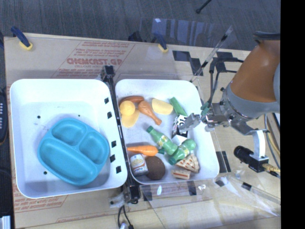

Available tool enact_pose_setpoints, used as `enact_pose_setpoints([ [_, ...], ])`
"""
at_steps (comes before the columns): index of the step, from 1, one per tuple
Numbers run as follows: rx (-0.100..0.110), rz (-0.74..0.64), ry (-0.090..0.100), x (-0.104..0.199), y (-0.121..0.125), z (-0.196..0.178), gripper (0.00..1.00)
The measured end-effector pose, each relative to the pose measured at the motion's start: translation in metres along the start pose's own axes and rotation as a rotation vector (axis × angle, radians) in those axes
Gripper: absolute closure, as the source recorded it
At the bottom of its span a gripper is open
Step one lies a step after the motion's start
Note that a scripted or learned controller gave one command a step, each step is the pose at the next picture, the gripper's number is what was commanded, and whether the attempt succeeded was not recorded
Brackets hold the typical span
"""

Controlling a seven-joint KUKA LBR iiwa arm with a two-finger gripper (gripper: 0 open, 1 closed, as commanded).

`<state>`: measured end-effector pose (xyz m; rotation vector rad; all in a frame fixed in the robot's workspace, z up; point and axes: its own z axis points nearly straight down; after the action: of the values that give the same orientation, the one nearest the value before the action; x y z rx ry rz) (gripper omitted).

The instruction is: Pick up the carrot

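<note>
The carrot (142,150) lies flat in the right bin (200,142), near its left wall, just above a small can (138,163) and a brown ball (155,167), with a green bottle (161,139) just to its right. Nothing is lifting it yet. The pincer (188,123) hangs over the right side of the same bin, close to a black and white thing (179,126), apart from the carrot. I cannot tell how the pincer is set. The job looks barely started: the arm must reach the carrot, grab it and lift.
</note>
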<state>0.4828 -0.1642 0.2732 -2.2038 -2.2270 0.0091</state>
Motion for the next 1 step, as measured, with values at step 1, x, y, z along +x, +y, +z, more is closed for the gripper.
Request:
enact_pose_setpoints([
  [1, -0.035, -0.205, -0.016, 0.0485, 0.0203, 0.1591, 0.0],
])
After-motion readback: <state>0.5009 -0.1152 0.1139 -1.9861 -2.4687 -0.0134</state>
